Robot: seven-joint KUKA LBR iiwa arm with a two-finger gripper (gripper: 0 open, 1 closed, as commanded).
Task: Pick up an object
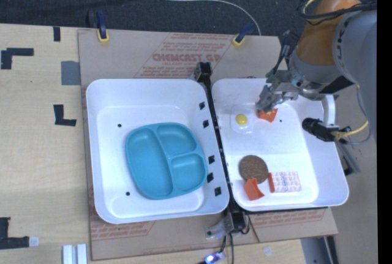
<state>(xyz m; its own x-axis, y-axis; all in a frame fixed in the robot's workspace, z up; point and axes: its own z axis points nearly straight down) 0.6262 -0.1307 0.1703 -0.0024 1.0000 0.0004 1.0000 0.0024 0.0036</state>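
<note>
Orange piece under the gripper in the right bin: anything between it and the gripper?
Nothing visible. The gripper sits directly over the orange piece at the back of the right bin. The yellow-centred item lies beside it, apart.

Count: two white bins, left bin (98, 134) and right bin (324, 177). One blue divided plate (164, 160). Two orange blocks (267, 114) (253, 188). One fried egg (242, 120), one brown round cookie (252, 166), one red-printed white packet (286, 182).
</note>
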